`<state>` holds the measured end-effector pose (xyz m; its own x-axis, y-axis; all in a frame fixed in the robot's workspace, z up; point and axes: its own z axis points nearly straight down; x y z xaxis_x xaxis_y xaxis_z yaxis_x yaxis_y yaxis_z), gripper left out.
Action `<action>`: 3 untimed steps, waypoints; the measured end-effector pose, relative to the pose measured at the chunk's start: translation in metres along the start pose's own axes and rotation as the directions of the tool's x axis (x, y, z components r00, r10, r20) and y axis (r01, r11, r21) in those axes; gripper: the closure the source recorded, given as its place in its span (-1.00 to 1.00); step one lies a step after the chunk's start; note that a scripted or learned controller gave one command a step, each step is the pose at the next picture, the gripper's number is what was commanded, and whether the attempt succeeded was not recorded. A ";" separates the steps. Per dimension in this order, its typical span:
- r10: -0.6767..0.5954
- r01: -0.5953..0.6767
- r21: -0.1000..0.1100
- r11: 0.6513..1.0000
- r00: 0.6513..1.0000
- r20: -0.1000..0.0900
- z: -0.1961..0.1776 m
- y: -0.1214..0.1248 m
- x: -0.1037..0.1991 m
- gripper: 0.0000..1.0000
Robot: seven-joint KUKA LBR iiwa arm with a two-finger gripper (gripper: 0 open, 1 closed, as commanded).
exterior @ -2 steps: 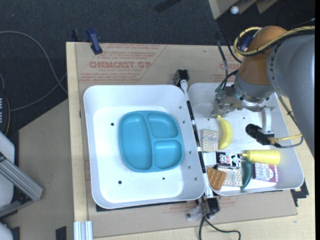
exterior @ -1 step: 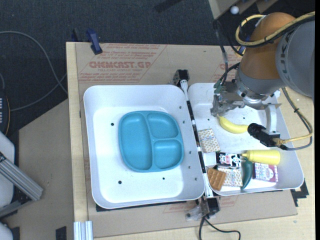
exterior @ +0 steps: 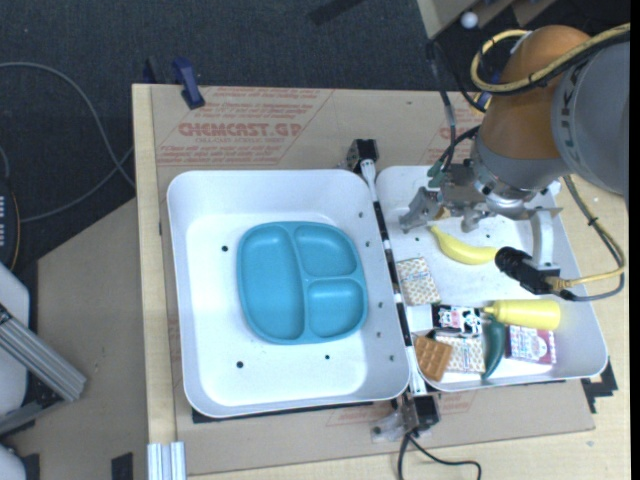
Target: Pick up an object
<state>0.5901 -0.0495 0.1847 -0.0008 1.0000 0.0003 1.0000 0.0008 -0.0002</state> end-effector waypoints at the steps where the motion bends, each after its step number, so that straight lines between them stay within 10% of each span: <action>1: 0.001 -0.001 -0.001 1.000 1.000 0.002 0.071 0.065 -0.071 -1.00; 2: 0.001 -0.001 0.002 1.000 1.000 -0.001 0.097 0.021 -0.048 -1.00; 3: 0.001 -0.001 -0.001 1.000 1.000 0.000 0.086 0.022 -0.047 1.00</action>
